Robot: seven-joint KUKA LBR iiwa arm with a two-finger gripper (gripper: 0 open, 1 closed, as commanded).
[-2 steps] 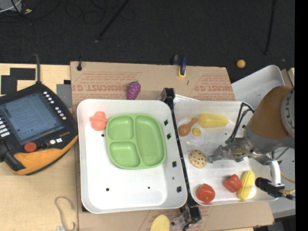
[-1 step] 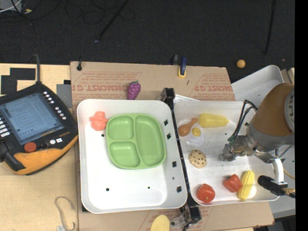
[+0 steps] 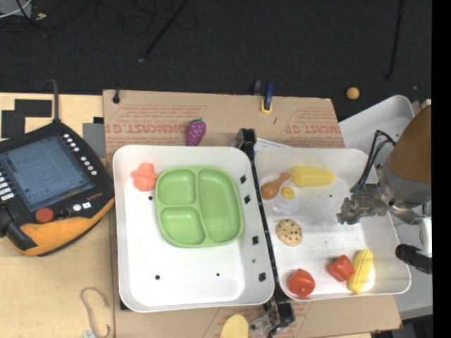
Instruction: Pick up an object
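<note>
while the desk (image 3: 56, 287) spreads across the lower frame with cardboard under the bins, the two white bins take up the middle. the left bin (image 3: 141, 273) holds a green divided tray (image 3: 199, 208) and a small pink toy (image 3: 144, 177) at its upper left corner. the right bin (image 3: 317, 210) carries the candidates for picking: a yellow piece (image 3: 311, 177) near its upper edge, a small orange-brown piece (image 3: 273, 186) and a tiny yellow bit (image 3: 287, 193) just beside it, a cookie (image 3: 288, 232) near the centre, a red tomato (image 3: 301, 282) at the lower edge, and a red piece (image 3: 341, 267) touching a yellow corn cob (image 3: 361, 270) at the lower right.

the arm (image 3: 412, 157) enters from the right edge of the frame, and the gripper (image 3: 350, 212) hangs low over the right side of the right bin, above bare white floor. whether the fingers are spread or pressed together cannot be told from this slant; nothing is visibly between them.

the step in hand looks like the approach, with no grasp made yet. to do it well, the gripper should settle on one target that stands apart, probably the cookie to its left or the yellow piece above it, centre over it before descending, and avoid the corn cob and red piece, which touch and could be nudged together.

outside the bins, a purple grape toy (image 3: 196, 131) lies on the cardboard at upper centre, and a teach pendant (image 3: 49, 182) rests at the left.
</note>
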